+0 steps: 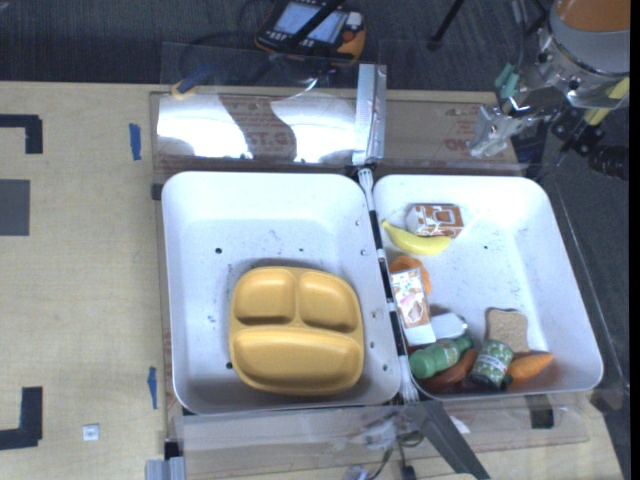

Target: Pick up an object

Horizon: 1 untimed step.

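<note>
My gripper (497, 128) hangs at the upper right, above the bench just behind the back rim of the right bin (520, 258); no object is visible at it. In that bin lie a yellow banana (415, 239) and a brown-and-white packet (435, 218) near the back left. A white carton (410, 298) rests on an orange item along the left wall. At the front sit a green bottle (438, 356), a green can (492, 363), a slice of bread (507, 328) and an orange carrot (532, 365).
The left bin (200, 218) holds a yellow divided plate (297, 328). A shiny clear panel (270, 123) stands behind the left bin. A handheld controller (308, 25) lies beyond the bench at the back.
</note>
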Motion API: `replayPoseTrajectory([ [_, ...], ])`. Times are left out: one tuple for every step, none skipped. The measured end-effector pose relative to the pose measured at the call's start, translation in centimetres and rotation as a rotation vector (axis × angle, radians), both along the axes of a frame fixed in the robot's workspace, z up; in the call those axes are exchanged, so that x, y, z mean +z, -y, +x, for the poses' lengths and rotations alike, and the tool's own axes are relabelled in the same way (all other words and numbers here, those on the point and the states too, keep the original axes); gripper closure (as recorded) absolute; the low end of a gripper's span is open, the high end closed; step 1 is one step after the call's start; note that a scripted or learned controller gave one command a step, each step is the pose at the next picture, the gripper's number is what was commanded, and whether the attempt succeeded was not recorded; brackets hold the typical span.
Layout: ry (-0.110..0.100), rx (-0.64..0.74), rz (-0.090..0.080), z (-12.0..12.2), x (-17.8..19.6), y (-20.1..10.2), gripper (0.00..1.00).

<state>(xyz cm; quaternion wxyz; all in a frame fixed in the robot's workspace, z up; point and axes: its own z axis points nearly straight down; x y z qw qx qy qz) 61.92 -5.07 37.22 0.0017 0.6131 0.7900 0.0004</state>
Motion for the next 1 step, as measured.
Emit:
replayPoseTrajectory([
  [-0.003, -0.032, 0.001, -5.78, -10.77, 0.44, 1.00],
])
